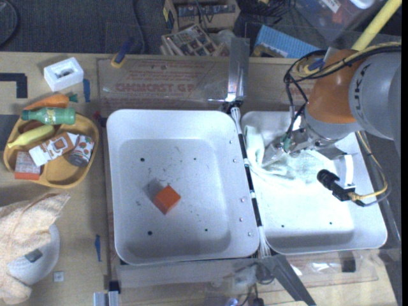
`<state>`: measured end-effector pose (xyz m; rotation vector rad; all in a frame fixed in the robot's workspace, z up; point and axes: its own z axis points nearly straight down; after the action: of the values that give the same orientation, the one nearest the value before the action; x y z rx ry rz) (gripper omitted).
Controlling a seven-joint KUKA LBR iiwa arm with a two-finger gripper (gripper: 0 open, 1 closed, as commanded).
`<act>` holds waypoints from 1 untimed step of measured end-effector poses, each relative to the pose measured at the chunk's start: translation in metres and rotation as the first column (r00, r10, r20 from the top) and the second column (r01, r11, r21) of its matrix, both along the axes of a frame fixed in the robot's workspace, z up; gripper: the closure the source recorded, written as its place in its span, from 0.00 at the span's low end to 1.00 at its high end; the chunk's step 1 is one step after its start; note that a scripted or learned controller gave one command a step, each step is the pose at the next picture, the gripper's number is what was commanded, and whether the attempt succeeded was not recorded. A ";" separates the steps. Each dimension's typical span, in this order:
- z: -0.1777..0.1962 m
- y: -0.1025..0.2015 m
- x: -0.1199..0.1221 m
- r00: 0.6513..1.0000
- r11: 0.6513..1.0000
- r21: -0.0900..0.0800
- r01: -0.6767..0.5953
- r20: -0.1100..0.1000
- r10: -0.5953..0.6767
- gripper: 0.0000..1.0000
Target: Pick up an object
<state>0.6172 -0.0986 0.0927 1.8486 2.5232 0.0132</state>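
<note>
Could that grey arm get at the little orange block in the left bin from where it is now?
Probably yes. The orange block lies alone on the left bin floor, nothing over it. The gripper sits low in the right bin, so it must cross the rims.

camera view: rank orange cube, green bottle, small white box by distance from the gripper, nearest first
From the gripper, in the right bin:
1. Orange cube, in the left bin.
2. Green plastic bottle, in the yellow bowl at far left.
3. Small white box, on the bench's back left; close to the bottle's distance.
</note>
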 end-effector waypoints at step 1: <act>0.011 -0.001 0.001 1.000 1.000 0.002 0.004 0.005 -0.004 1.00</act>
<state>0.6184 -0.0993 0.1038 1.8516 2.5178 0.0202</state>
